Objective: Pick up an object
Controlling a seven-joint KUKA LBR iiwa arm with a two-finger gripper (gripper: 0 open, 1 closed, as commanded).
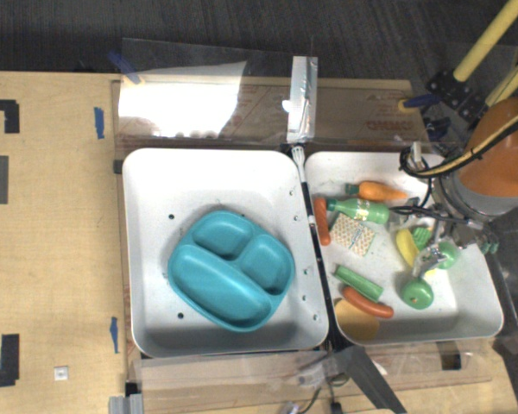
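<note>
toy food (360,211) in right bin (483,313), gripper (427,261) lowered

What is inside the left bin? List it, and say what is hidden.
The left bin holds one teal divided plate, tilted, its three compartments bare. White floor with small holes shows around it. Whatever lies beneath the plate is covered and cannot be seen.

Grey arm (492,166) reaching in from the right, orange-banded wrist bent downward, gripper (427,261) lowered
</note>
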